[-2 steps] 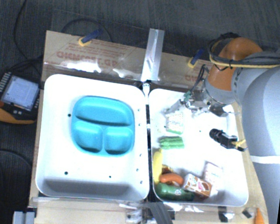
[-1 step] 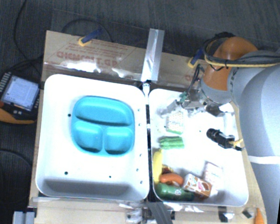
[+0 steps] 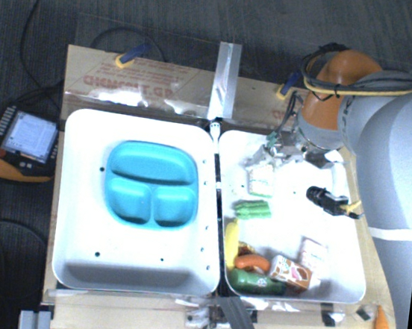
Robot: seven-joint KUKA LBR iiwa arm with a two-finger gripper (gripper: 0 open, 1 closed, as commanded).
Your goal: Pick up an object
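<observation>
Camera view: arm (image 3: 390,139) reaches down over right bin (image 3: 345,250), claw (image 3: 271,155) state unclear

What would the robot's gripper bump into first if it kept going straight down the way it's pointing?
Probably the small pale packet, lying just below the gripper on the right bin's white floor. Depth is hard to judge from above, so it might meet bare floor beside it.

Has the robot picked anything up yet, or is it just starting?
Nothing looks lifted yet. The gripper is down in the right bin, over a pale packet. Whether it grips it is unclear. The toy food lies untouched, so the pick itself remains.
</observation>
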